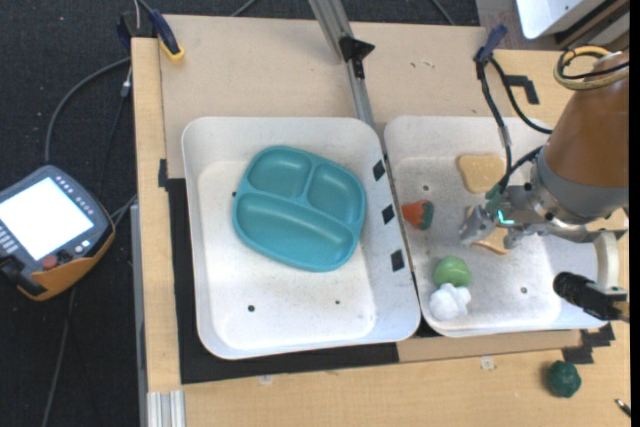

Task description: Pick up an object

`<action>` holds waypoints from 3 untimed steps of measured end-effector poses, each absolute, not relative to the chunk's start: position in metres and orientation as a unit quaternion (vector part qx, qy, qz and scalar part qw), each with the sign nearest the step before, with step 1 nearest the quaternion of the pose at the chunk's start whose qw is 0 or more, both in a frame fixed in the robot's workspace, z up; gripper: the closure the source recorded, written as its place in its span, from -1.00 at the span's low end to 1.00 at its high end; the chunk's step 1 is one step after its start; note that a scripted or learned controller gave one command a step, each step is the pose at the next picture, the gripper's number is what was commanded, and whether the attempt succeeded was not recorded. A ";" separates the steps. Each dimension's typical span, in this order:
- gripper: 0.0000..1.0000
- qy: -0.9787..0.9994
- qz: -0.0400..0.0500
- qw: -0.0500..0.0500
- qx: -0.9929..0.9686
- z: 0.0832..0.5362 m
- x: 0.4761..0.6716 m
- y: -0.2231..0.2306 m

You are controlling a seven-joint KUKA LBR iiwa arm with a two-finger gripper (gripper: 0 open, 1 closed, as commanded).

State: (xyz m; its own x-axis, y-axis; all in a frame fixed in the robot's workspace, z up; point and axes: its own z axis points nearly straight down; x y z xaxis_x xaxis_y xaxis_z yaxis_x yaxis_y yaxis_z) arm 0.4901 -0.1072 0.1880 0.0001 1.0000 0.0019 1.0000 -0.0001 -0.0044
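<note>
I hang my pincer [487,227] low in the right bin [520,310], over a tan wedge-shaped piece [491,243] that lies just beneath it, since that looks the likeliest pick. Whether it is clamped on anything I cannot tell. The green ball [452,270], white lump [450,301] and red-and-green toy [417,213] lie apart to one side, and the teal divided plate [299,206] sits in the left bin [220,315].

Bench [260,65] with two white bins [290,325]
</note>
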 end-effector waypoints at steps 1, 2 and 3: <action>-1.00 -0.707 0.000 0.001 -0.707 0.189 0.491 -0.107; -1.00 -0.707 0.002 0.004 -0.708 0.129 0.490 -0.115; -1.00 -0.707 0.000 0.001 -0.707 0.085 0.491 -0.114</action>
